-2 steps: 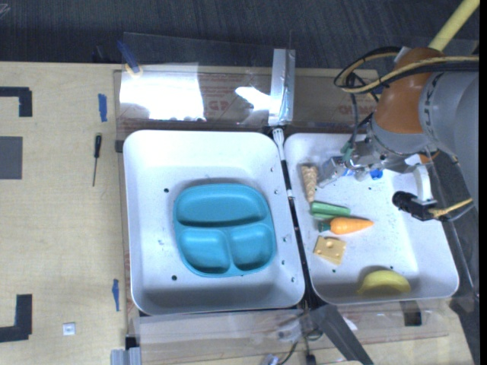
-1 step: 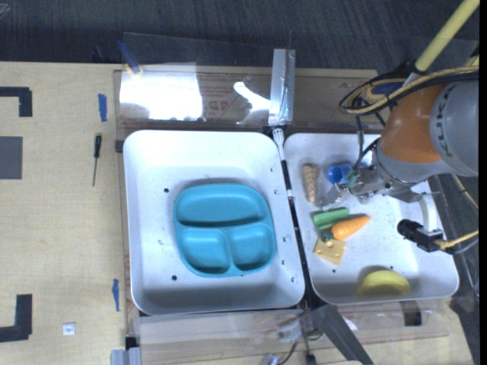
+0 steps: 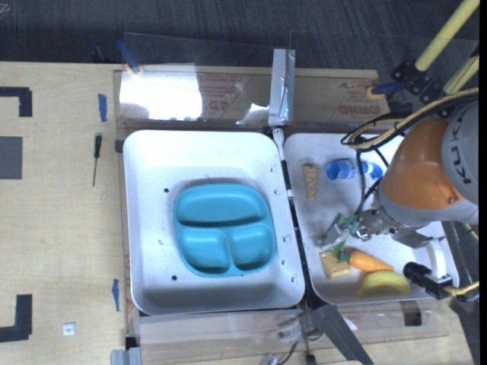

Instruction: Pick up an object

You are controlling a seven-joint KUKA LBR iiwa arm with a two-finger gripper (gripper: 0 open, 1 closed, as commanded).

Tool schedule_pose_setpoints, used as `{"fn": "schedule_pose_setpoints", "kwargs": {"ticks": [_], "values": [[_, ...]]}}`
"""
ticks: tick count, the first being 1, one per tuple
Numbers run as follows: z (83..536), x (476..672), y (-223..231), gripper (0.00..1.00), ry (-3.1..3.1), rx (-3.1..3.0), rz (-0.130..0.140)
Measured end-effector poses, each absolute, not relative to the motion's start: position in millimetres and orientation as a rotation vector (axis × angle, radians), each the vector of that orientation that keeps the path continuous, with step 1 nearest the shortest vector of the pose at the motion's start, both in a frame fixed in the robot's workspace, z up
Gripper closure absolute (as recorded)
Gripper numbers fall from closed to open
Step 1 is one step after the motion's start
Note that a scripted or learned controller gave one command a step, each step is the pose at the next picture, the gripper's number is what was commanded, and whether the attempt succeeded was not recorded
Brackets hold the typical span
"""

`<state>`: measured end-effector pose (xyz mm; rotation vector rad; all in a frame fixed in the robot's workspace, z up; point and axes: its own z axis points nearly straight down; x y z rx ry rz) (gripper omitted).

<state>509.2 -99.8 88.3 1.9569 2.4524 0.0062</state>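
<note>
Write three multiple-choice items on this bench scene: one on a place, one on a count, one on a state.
1. Where does the blue divided tray lie?
A. In the left bin
B. In the right bin
C. On the wooden bench outside the bins

2. How many compartments does the tray have?
A. Two
B. Three
C. Five

3. How does the toy carrot lie?
A. Standing upright against the bin wall
B. Flat on the floor of the right bin, beside the banana
C. Inside a tray compartment

Answers: 1 A, the tray sits in the middle of the left bin. 2 B, one long section above two smaller ones. 3 B, it rests on its side near the bin's front, the banana next to it.
</note>
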Motion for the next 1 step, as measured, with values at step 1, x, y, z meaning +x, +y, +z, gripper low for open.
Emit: {"fn": "schedule_pose_setpoints", "kwargs": {"ticks": [1], "values": [[99.5,511.7,-100.3,1.00,2.445,1.953,0.012]]}}
